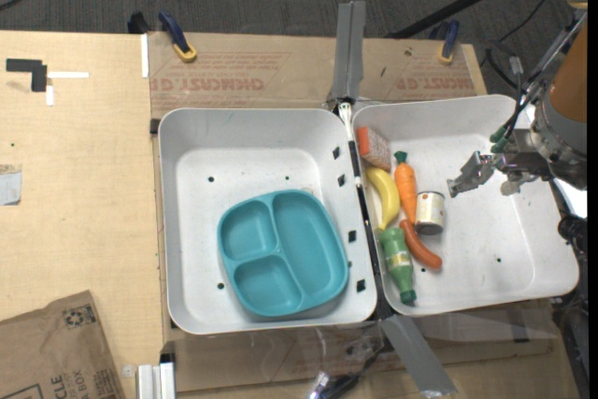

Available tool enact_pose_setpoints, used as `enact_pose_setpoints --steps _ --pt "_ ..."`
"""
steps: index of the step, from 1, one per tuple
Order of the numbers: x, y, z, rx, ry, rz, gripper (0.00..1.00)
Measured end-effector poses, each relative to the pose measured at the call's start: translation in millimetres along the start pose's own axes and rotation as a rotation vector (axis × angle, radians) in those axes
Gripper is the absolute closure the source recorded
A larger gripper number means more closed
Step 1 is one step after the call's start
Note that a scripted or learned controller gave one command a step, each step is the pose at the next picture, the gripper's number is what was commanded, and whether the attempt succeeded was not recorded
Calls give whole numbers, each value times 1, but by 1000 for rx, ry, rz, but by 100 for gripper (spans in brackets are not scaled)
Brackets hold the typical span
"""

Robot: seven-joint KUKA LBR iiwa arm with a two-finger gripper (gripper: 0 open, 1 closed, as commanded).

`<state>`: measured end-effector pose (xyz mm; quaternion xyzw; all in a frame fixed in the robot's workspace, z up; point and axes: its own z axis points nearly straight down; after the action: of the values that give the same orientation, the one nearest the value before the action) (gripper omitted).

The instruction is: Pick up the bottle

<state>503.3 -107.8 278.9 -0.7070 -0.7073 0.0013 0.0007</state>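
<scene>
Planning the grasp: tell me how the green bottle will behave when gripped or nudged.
The green bottle lies on its side, so a nudge may roll it. It looks like light, smooth plastic, perhaps slippery. The hot dog lies close beside it and may shift too.

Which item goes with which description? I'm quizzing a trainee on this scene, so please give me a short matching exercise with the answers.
Things:
1. bottle
2. carrot
3. divided plate
4. banana

Descriptions:
A. teal, in the left bin
B. green, nearest the right bin's front edge
C. yellow, beside the centre divider
D. orange with a green top

Pairs: 1-B, 2-D, 3-A, 4-C
</scene>
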Motion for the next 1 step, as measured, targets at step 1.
enact_pose_setpoints --steps 1 --pt "90 -26 69 2 0 221 0"
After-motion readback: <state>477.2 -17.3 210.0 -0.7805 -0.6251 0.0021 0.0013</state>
